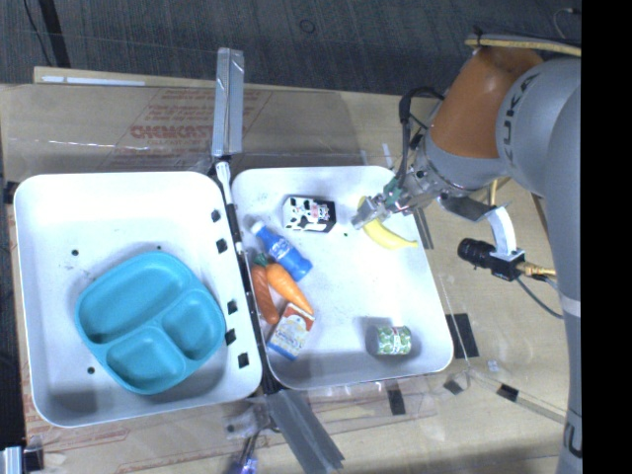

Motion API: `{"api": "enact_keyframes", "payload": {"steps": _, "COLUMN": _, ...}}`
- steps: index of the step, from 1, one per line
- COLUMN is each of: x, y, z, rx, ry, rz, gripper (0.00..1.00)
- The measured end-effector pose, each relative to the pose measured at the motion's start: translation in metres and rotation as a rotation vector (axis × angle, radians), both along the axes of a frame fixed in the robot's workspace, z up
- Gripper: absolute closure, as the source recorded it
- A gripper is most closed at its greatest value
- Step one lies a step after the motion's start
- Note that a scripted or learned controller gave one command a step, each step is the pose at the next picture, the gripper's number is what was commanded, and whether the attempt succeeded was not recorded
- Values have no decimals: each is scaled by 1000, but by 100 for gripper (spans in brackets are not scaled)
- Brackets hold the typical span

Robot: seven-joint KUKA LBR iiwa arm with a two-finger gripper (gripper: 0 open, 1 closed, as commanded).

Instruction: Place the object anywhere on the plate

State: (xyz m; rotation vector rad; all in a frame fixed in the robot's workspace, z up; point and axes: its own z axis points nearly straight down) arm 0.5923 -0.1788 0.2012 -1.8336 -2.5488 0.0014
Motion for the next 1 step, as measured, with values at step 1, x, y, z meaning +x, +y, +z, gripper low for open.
{"api": "enact_keyframes", "payload": {"steps": 1, "x": -74, "y": 52, "z": 20, "rx": 0, "ry": 0, "rz": 158, "gripper": 100}}
